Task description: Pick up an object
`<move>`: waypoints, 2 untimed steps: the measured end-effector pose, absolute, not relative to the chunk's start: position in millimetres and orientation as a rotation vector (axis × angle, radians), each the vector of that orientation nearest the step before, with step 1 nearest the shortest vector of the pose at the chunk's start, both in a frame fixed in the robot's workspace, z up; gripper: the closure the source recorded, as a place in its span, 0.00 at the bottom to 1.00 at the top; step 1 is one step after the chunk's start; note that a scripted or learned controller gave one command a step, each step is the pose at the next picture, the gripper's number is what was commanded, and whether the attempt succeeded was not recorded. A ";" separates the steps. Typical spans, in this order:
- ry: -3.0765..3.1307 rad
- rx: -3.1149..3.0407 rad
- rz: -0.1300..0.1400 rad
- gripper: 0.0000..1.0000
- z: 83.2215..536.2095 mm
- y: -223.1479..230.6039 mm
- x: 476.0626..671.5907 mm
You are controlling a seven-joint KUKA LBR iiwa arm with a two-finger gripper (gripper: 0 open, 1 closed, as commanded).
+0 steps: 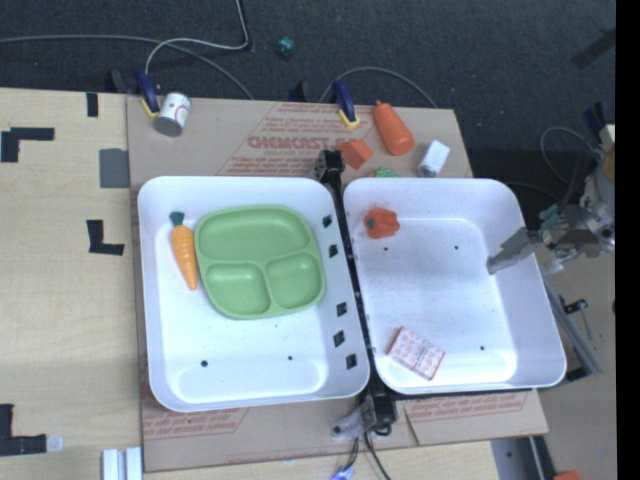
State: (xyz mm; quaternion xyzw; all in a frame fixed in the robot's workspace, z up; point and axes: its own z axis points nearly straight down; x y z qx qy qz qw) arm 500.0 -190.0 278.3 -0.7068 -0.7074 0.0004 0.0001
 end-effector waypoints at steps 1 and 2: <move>-2.220 -2.218 0.003 0.00 133.6 -155.6 515.4; -2.226 -2.221 -0.005 0.00 86.4 -103.7 569.8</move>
